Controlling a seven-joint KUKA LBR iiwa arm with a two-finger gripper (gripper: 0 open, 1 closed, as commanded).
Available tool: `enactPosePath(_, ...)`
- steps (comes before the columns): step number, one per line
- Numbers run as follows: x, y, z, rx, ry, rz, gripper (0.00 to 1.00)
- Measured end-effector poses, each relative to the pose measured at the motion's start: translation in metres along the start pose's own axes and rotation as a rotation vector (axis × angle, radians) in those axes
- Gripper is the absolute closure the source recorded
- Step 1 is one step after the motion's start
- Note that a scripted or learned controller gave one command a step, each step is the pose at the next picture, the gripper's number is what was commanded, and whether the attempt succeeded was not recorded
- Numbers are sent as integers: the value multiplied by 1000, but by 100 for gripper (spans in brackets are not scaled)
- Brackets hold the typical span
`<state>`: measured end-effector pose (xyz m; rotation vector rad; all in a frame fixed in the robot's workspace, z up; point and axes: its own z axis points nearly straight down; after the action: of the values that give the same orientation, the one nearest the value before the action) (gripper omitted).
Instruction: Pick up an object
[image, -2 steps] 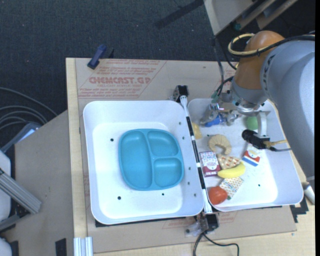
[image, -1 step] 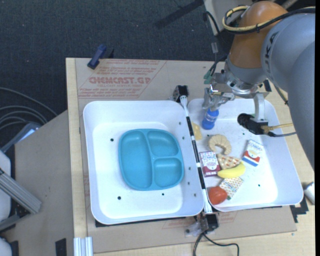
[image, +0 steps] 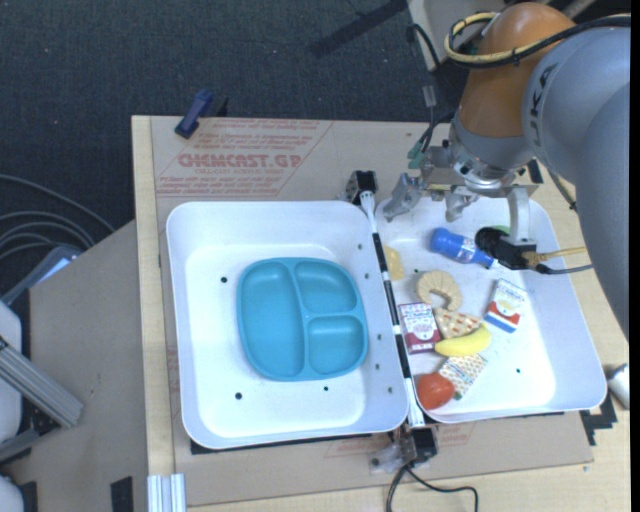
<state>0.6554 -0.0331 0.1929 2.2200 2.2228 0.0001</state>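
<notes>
My gripper (image: 428, 200) hangs over the far edge of the right bin (image: 560, 395), open, with nothing between its fingers. Just below it and to the right lies a blue bottle (image: 458, 246). Nearer the front lie a tan bagel (image: 438, 288), a small red and white carton (image: 417, 323), a waffle piece (image: 458, 323), a yellow banana (image: 463, 343), a patterned packet (image: 464, 370), a red tomato (image: 434, 390) and a white carton with red and blue (image: 507, 307).
The left bin (image: 200, 400) holds a blue divided plate (image: 300, 318). A small yellowish piece (image: 395, 263) lies by the divider between the bins. A blue clip (image: 193, 114) sits on the bench's far left corner.
</notes>
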Motion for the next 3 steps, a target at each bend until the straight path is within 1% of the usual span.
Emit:
enactPosePath(1, -69, -10, 66, 3, 0, 3, 0)
enactPosePath(2, -69, -9, 55, 0, 0, 1, 100)
enactPosePath(3, -69, -9, 55, 0, 0, 1, 0)
